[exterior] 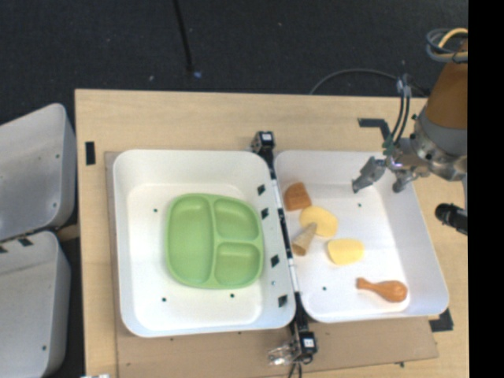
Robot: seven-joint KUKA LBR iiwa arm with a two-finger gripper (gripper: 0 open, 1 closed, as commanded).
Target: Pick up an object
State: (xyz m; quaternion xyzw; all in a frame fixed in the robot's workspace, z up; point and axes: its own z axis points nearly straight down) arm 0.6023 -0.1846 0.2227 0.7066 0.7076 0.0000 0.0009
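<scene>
Even, bright light from above; the picture is a little soft.
The two shallow white plastic bins (pixel 346 305) look nearly overexposed, shadows are weak, and the dark floor (pixel 118 30) is grainy.

A light wooden bench (pixel 189 120) carries 2 shallow white bins set side by side, their inner edges touching along the middle. The left bin (pixel 130 235) sits toward the bench's left half, the right bin (pixel 417 246) toward its right half, reaching close to the right edge. Small black clips (pixel 262 141) sit at the far and near ends of the seam between the 2 bins.
</scene>
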